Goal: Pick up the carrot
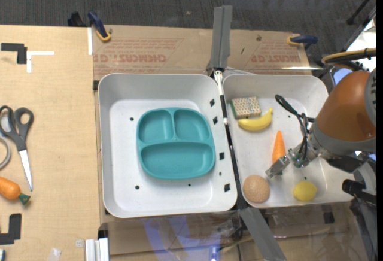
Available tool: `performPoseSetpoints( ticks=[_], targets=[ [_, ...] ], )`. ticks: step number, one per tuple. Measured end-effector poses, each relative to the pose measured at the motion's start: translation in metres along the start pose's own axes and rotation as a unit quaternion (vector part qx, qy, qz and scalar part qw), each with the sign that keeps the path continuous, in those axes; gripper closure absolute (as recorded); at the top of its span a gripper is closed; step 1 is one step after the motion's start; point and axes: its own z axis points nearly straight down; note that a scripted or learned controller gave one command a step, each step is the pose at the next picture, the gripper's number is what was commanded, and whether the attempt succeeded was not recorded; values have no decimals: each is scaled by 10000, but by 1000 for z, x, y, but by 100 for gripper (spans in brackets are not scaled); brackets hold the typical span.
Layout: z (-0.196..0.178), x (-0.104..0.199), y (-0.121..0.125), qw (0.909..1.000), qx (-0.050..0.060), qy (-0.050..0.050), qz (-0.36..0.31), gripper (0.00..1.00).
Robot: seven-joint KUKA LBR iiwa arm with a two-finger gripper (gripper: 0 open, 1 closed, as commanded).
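Carrot [278, 145], a smooth orange taper, lies in the right bin [317, 83] with its narrow tip toward the curved yellow banana [256, 121] and speckled tan sponge block [246, 106], and its thick end just beside the gripper [280, 165]. Whether the small metallic gripper is released or clenched I cannot tell, and nothing shows between its tips; it sits below the carrot, between a matte beige egg-shaped ball [256, 188] and a round yellow lemon [304, 190]. A glossy teal three-compartment plate [175, 142] with rounded corners rests in the left bin [114, 134], and grey-handled steel scissors [18, 140] lie on the pale wooden bench [48, 98].
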Motion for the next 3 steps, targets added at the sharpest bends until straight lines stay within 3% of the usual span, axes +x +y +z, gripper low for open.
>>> performPoseSetpoints(
  ticks=[1, 2, 3],
  targets=[
    [-1, -14, 46, 9999, -6, -9, -169, 0],
    [-10, -14, 46, 9998, -8, -18, -180, 100],
    [-144, -6, 90, 9985, 5, -9, 540, 100]
  ],
)
